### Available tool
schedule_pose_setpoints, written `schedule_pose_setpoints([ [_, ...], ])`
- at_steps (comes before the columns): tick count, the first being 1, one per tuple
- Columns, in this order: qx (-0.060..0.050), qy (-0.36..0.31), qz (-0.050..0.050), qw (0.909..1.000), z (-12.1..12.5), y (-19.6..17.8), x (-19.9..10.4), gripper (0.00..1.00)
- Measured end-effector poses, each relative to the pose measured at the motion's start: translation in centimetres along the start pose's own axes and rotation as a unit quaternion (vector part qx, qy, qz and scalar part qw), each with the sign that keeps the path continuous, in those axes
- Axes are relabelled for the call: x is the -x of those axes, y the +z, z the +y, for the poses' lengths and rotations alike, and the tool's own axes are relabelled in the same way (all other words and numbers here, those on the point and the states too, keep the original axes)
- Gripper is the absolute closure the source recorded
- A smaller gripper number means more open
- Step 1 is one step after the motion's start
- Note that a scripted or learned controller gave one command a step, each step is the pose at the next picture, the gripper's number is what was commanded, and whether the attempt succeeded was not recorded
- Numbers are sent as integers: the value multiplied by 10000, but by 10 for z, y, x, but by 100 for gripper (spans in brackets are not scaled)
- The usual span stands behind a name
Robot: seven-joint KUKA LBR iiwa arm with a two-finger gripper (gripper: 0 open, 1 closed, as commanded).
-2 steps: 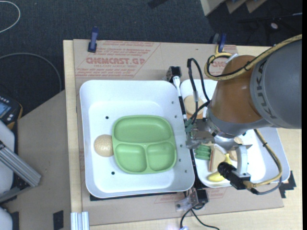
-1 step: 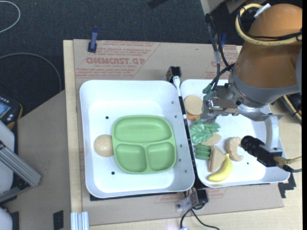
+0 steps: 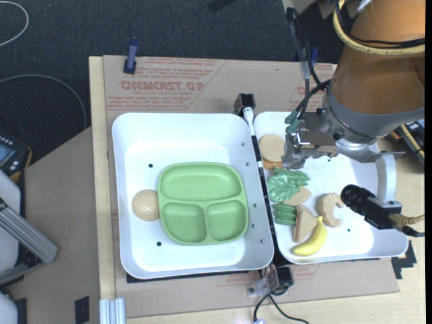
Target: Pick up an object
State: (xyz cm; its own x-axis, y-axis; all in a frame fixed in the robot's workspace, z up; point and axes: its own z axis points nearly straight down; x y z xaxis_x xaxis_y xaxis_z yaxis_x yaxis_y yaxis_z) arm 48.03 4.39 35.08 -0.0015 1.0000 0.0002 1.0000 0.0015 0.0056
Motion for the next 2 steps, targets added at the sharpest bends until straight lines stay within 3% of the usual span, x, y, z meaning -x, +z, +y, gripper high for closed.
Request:
schedule_pose_setpoints([
  [1,2,-10,4,10000,0,-32,-20,100],
  [2,-94,31,-13,10000,18,90,2,100],
])
